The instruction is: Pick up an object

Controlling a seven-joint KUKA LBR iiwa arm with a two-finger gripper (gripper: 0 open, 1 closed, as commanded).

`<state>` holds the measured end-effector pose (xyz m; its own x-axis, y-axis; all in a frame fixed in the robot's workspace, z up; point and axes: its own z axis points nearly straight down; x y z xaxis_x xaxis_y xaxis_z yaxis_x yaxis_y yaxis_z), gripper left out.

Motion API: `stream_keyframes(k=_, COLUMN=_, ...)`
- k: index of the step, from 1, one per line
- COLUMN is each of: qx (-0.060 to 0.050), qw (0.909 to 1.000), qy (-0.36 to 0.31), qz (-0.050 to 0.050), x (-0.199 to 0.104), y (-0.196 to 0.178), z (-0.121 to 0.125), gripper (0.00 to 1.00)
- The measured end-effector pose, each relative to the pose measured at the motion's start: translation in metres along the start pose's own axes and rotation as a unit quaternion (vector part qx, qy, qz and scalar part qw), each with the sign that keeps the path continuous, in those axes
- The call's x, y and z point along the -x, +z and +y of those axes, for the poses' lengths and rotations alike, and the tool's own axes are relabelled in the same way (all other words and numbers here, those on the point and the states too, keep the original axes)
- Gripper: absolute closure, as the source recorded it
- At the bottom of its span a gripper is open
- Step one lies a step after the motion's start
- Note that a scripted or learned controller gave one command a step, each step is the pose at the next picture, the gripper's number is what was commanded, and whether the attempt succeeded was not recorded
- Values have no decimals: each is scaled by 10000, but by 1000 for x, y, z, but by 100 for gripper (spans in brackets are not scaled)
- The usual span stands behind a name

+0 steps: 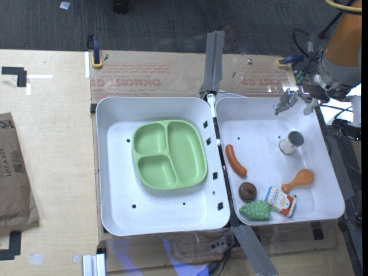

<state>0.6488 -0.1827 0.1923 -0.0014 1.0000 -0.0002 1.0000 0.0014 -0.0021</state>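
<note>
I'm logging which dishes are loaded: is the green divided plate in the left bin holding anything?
Empty. All three compartments of the green plate show bare green; the toy foods lie in the right bin.

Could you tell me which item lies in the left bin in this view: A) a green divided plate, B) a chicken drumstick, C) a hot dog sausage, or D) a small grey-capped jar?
A: the green divided plate sits alone in the left bin, while the sausage, drumstick and jar all lie in the right bin.
</note>
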Motion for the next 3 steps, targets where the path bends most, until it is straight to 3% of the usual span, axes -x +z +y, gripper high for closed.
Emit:
stream_keyframes(k=1, qx=-3, qw=9996, qy=-279, qz=52, x=32, y=101, z=-59, gripper=0)
stream_keyframes(k=2, qx=29, qw=9997, qy=-258, qz=11, x=36, y=89, z=-58, gripper=100)
stream_keyframes(k=3, qx=9, qw=9995, qy=-325, qz=-2, x=-66, y=-5, z=-73, gripper=100)
